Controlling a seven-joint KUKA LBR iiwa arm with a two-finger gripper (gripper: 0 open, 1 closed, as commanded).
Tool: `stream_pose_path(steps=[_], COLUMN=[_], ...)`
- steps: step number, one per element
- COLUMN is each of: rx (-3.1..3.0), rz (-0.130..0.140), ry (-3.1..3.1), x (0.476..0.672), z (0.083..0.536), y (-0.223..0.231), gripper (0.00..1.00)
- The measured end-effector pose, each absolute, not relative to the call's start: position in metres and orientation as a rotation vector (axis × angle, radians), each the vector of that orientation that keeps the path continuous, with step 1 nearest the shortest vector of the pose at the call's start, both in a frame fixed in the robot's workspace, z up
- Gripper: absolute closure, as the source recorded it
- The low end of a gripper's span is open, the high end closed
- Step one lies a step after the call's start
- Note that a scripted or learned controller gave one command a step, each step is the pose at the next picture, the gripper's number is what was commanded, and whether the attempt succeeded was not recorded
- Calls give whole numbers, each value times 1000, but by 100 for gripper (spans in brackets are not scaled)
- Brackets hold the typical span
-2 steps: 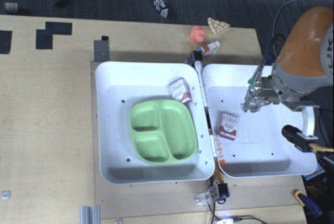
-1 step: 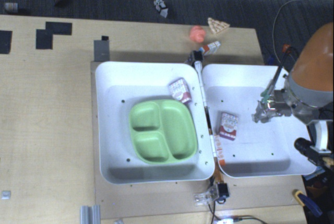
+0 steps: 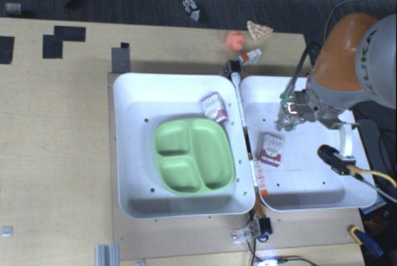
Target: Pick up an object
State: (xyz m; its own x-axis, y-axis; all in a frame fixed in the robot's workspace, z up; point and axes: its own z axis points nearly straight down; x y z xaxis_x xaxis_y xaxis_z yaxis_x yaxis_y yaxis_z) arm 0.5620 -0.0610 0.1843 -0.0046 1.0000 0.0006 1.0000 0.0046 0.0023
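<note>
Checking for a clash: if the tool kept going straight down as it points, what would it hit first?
Probably the bare floor of the right bin; the tool hangs up and right of the small packet. Depth is unclear.

No text, brand or number is reading clearly anywhere. The small red-and-white packet [image 3: 272, 150] lying in the right bin [image 3: 322, 196], just below and left of the gripper [image 3: 290, 117], is showing print too blurred to make out. The same is happening with the similar packet [image 3: 213, 106] in the left bin [image 3: 133, 153], well to the gripper's left.
</note>
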Motion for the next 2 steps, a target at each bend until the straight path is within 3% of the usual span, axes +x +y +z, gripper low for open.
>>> stream_pose_path(steps=[1, 2], rx=[2214, 2214], rz=[4, 5], ry=[2226, 2226], x=[576, 619], z=[185, 185], y=[-62, -56], gripper=[100, 100])
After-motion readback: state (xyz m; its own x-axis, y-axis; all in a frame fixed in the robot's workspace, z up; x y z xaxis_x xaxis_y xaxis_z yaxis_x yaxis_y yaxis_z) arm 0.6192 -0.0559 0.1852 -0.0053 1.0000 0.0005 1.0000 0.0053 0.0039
